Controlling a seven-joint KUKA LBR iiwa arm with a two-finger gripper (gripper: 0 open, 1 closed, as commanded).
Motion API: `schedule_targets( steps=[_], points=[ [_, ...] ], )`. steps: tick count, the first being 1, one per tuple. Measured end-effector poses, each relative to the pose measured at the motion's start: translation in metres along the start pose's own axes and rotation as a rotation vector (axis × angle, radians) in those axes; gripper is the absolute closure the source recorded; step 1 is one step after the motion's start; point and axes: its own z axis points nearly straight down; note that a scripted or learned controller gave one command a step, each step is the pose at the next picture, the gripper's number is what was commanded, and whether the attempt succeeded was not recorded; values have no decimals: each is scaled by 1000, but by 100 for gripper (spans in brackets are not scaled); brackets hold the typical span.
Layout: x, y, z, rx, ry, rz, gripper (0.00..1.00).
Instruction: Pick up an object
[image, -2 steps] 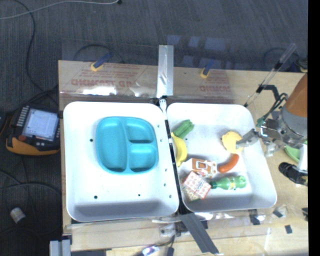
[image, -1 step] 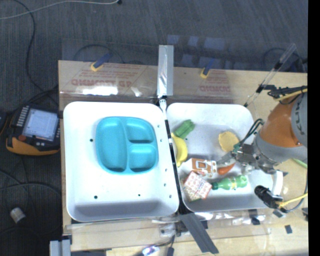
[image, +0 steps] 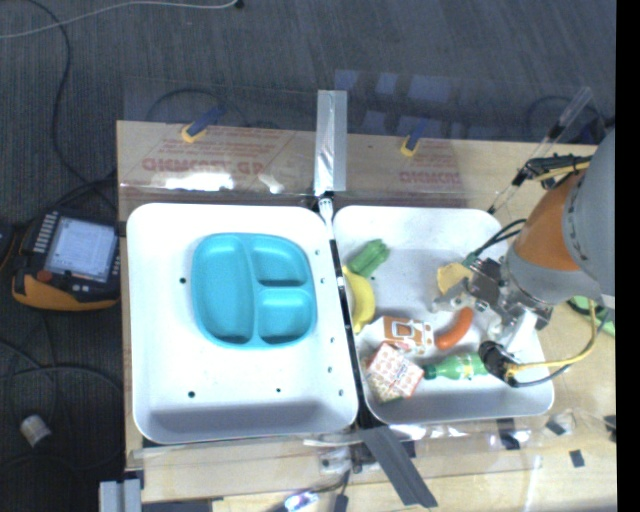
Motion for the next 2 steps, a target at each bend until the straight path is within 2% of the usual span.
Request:
schedule_targets(
  steps=[1,2],
  points=[
    [-3,3,-9,-13,-7,0,100],
    [43,-44,-174,-4,-22,-239,100]
  ],
)
